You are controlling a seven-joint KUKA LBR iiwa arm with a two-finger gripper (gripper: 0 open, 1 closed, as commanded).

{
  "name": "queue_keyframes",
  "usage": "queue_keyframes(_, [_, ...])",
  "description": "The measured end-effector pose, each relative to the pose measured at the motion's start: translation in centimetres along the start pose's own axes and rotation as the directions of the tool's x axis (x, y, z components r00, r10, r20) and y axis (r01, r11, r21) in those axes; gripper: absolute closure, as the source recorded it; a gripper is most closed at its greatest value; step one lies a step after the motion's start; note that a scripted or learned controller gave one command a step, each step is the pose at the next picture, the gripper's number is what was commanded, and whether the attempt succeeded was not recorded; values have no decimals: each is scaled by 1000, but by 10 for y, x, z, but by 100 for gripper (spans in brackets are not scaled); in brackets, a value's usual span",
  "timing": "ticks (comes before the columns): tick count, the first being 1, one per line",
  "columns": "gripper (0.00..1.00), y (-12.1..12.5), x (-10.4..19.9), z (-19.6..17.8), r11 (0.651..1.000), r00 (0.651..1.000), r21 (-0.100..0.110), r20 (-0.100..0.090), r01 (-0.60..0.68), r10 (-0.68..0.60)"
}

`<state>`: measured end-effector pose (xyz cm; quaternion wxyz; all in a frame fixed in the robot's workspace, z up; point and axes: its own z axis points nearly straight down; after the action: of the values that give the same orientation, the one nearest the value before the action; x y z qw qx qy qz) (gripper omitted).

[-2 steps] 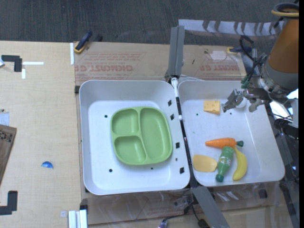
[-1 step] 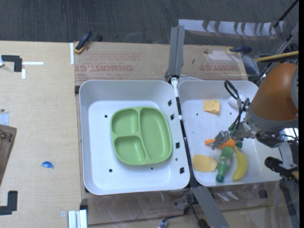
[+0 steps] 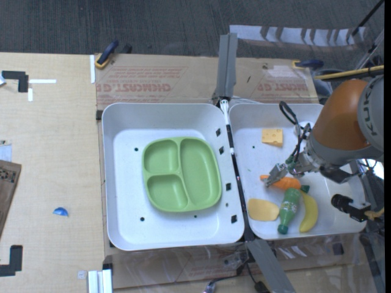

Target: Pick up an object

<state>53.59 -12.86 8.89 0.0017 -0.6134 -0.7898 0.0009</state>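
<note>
Crowding gripper (image 3: 276, 177), carrot (image 3: 287, 184) and bottle (image 3: 289, 210).

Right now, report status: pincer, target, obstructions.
Pincer low in right white bin, at orange carrot-shaped toy; grip unconfirmed. Green plastic bottle, yellow banana, yellow oval slice crowd close below. Green divided plate in left bin.

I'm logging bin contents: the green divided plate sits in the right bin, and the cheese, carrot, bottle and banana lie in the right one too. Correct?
Not quite: the camera view shows the green divided plate in the left bin. The cheese, carrot, bottle and banana do lie in the right bin.
</note>
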Motion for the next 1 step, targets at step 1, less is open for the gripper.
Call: queue_keyframes(1, [100, 0, -2, -6, 1000, 1000, 3, 0, -5, 5])
